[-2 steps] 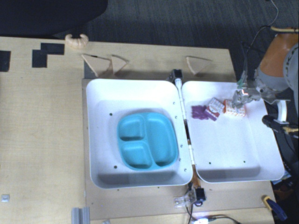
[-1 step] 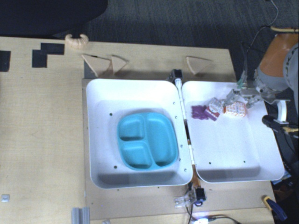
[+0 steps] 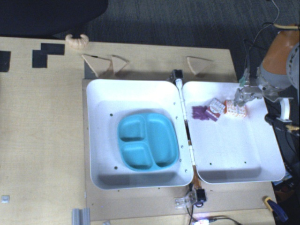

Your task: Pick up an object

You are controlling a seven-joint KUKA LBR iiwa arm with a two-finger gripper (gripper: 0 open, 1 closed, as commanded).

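Gripper (image 3: 242, 99) sits low in the right bin (image 3: 234, 149), honestly can't tell how its fingers stand. Right under the tips is a small orange-and-white block (image 3: 235, 110) with a dotted face. Just left of it: a similar white piece (image 3: 216, 106), then a purple toy (image 3: 203, 113).

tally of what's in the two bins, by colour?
Blue: 1, the divided tray in the left bin
Purple: 1, small object in the right bin
White/grey: 1, small block
Orange and white: 1, small object beside the gripper
Total: 4
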